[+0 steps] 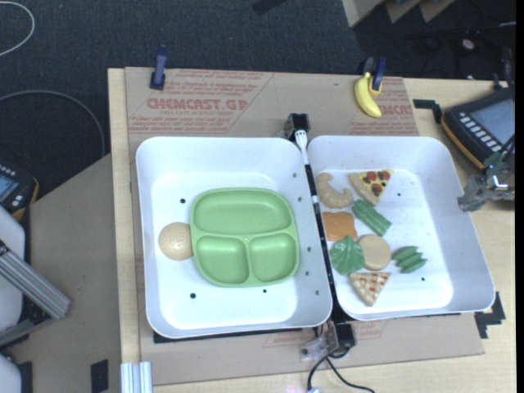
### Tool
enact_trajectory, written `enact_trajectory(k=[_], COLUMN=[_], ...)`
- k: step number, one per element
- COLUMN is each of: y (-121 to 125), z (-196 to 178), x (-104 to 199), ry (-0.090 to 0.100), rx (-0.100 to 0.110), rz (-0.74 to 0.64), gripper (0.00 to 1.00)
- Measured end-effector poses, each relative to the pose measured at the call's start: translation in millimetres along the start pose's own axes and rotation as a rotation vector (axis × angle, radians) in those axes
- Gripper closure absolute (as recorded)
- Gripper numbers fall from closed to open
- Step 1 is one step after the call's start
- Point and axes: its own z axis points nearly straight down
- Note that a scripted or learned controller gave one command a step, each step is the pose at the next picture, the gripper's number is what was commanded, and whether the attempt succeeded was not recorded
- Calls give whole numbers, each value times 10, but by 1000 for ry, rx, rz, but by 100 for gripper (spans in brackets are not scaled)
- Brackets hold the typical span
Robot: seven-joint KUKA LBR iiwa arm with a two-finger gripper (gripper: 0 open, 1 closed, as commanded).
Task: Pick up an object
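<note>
The right bin [458,219] holds several toy foods: a tan croissant [333,191], a pizza slice [371,182], an orange square [339,223], a green bean piece [372,217], a green leaf [346,255], a tan round cookie [376,252], a green pod [408,259] and a second wedge slice [369,285]. In the left bin [155,187] lie a green divided plate [244,236] and a tan ball [175,241] touching its left side. A grey metal part [483,188], possibly my gripper, pokes in beside the right bin's right rim, above none of the objects.
A yellow toy banana [368,97] lies on the cardboard behind the right bin. A blue clamp [158,70] sits at the back left. A black and yellow pendant [485,128] rests at the right. Cables run between the bins.
</note>
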Motion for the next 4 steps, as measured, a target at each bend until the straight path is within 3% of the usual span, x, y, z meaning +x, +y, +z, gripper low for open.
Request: enact_trajectory(k=[4], y=[31], z=[-411], x=[-1], ry=[-5], rx=[-11], rz=[-4], gripper=[100])
